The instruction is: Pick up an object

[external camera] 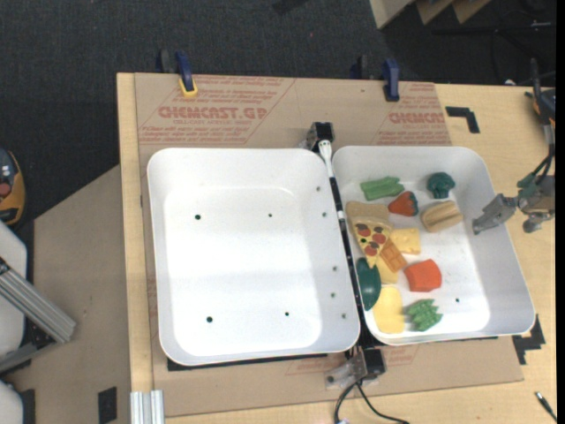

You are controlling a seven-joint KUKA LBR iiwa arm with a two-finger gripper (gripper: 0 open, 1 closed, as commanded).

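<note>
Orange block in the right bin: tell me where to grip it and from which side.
Grip the orange block across its left and right faces, coming straight down from above. It lies flat, with bare bin floor to its right; the pizza slice crowds its left, so clearance there looks tight.

Toy foods point(399, 250) in right bin point(494, 299), beside left bin point(238, 246)

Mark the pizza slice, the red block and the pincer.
pizza slice point(372, 234), camera view, on its topping face.
red block point(424, 275), camera view, middle of its top.
pincer point(485, 222), camera view, at its grey tip over the right bin's edge.
</note>
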